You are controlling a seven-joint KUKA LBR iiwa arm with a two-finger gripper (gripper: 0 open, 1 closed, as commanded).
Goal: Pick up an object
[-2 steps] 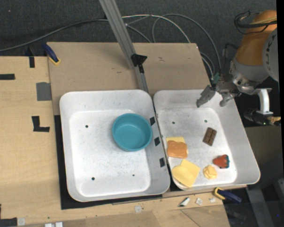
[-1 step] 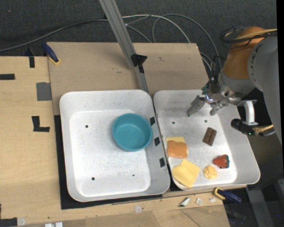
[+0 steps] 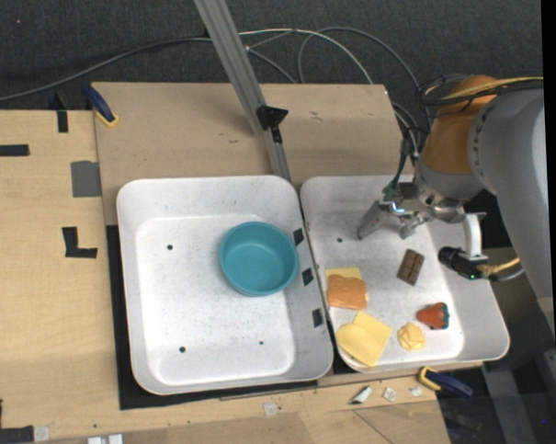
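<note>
While fingers spread apart w/ nothing between, end effector (image 3: 386, 223) hangs over right bin (image 3: 350, 197), near brown block (image 3: 410, 266).

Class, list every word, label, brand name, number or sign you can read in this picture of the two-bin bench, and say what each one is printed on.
None: no readable text anywhere in the camera view.
The blue bowl, brown block and yellow foam pieces carry no print.
The black tape marks on the bench are plain shapes, not letters.
Any marking on the arm near the gripper is too blurred to read.
</note>
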